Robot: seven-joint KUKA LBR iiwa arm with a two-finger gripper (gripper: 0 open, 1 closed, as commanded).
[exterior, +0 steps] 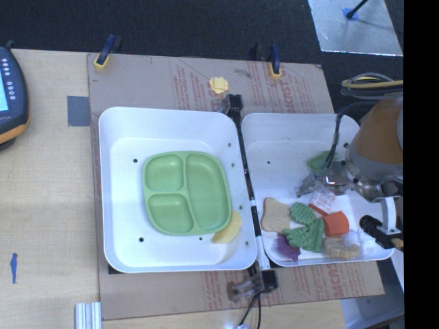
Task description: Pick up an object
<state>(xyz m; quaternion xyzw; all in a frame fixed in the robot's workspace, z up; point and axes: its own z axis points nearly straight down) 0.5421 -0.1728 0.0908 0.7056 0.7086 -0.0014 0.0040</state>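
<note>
The tabletop [48, 204] carries two white bins. The left bin [120, 184] holds a green divided plate [186, 192] with a yellow piece [228, 229] at its lower right corner. The right bin [281, 139] has the arm [377, 139] over it, its pincer [322, 184] low near the middle; how it is set I cannot tell. Just below lie a tan toast piece [274, 216], green toys [306, 228] and an orange block [335, 223].
</note>
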